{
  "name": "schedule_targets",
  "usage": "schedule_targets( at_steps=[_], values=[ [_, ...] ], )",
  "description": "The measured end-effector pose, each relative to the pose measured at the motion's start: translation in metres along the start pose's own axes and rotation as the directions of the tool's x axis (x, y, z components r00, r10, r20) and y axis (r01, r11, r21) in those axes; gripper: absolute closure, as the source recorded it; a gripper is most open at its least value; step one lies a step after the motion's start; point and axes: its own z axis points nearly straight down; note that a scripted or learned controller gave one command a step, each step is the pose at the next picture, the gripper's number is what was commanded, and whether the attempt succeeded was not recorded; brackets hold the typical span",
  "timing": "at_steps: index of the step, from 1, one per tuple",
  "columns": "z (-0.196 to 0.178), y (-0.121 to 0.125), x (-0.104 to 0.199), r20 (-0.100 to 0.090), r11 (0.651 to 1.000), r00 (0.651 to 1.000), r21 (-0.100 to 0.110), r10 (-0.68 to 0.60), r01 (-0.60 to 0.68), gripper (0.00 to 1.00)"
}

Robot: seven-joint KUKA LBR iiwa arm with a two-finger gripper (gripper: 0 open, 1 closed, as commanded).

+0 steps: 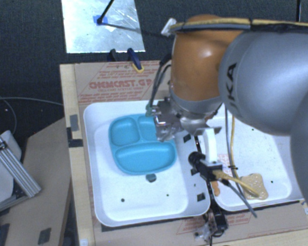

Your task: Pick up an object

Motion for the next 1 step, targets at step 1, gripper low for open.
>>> schedule_targets(
  at_steps=[1],
  values=[
    [-0.1361,-0.0405,0.0031,-0.006,1.0,1.0,-0.019,0.001,-0.002,1.0]
  ],
)
